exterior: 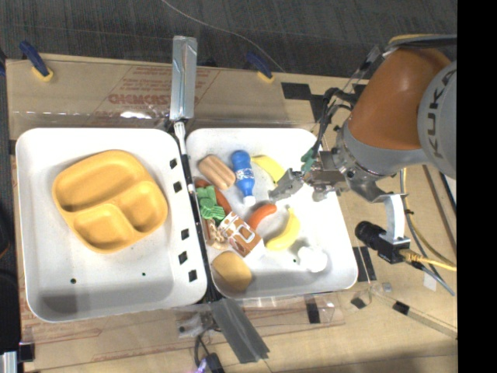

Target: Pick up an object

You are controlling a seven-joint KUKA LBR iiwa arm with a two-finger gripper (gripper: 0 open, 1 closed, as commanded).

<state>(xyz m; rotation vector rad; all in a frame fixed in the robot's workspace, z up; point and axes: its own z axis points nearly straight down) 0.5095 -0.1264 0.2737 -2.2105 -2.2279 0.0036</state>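
no obj picked yet, as far as can be judged. candidates all sit in the right bin: a blue bottle w/ white cap end pointing toward 6 o'clock, a hot dog bun just beside it at 9 o'clock, a yellow banana-like piece at the bottle's 3 o'clock. below those, an orange-red carrot-ish thing lying on a yellow fruit, a green leafy toy, a brown/white snack box, a tan round bread roll at the bin's 6 o'clock edge, and a white lump toward 4 o'clock.

gripper hangs over the bin's mid-right area, near the banana-like piece and the carrot-ish thing, arm coming in from 3 o'clock. nothing seen between its fingers; whether they're spread or closed — cannot tell from this angle, too dark and blurred.

so: approach looks underway, grasp + lift still to do. nearest target prob the carrot-ish thing or the yellow piece.

left bin at 9 o'clock holds a yellow divided tray. both bins rest on the worktop.
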